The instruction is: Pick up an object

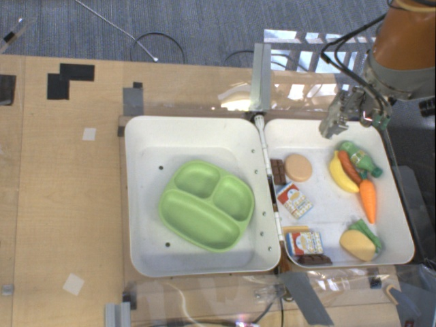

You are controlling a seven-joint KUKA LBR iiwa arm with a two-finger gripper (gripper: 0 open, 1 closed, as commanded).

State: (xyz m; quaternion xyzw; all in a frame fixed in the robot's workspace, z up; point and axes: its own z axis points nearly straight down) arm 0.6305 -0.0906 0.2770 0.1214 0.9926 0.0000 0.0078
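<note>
Camera view from above has the gripper hanging over the upper edge of the right bin, near its top rim and well apart from most of the toy food below. How wide the tool stands I cannot tell from this angle, and nothing shows in its hold. The things worth picking lie lower in the frame: a banana just beside a green bottle and a carrot along the bin's right side, a round cookie nearer the middle divider, a small carton below it, and a corn cob toward the lower right corner. The trouble I would expect is crowding: banana, bottle and carrot sit touching or nearly so, and a descent into that cluster could pinch two at once or nudge one aside and close on air. The cookie looks flat and may slip out of a pinch. Coming straight down from where it hangs now, the tool would meet bare bin floor close to the wall. The arm enters from the upper right of the frame, its orange band above the wrist, wrist angled down and to the left. The left bin holds a green divided plate.
</note>
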